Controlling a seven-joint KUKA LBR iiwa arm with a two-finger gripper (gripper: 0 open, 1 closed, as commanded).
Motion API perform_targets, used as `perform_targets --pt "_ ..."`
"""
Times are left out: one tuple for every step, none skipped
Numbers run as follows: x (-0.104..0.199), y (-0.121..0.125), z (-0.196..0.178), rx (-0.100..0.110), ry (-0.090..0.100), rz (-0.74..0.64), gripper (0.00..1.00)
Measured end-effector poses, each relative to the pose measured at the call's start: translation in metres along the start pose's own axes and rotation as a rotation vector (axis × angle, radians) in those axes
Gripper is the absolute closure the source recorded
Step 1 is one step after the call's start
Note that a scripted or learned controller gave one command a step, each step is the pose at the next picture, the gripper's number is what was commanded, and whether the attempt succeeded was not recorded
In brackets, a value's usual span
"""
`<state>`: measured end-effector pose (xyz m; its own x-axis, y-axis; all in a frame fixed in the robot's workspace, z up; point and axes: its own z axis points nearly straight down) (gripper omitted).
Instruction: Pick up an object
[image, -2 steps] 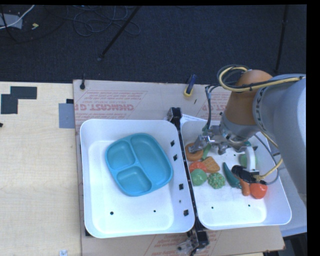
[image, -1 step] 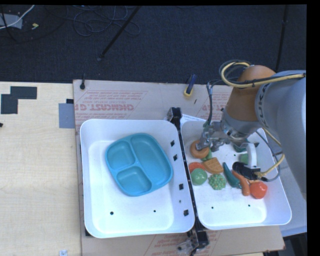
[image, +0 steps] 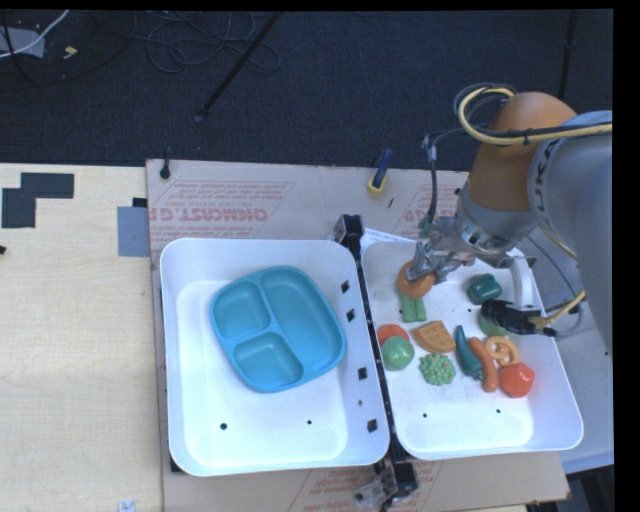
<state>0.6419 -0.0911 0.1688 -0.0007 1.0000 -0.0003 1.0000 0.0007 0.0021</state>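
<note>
Here, the gripper (image: 428, 262) sits low over the back of the right bin (image: 560, 430), fingers closed around an orange toy piece (image: 413, 282) with a green stem hanging beneath it. The piece appears gripped from above, probably because it stood apart from the crowded toy food. Those others, a broccoli (image: 436, 369), tomato (image: 516, 380) and pretzel (image: 498, 350), lie clustered mid-bin. The left bin (image: 190, 420) holds a blue divided plate (image: 275, 326), likely just another candidate.
</note>
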Motion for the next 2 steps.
perform_targets --pt "-0.001 0.001 -0.053 0.0 0.0 0.0 1.0" --pt "0.034 -0.045 -0.047 0.009 0.002 -0.002 1.0"
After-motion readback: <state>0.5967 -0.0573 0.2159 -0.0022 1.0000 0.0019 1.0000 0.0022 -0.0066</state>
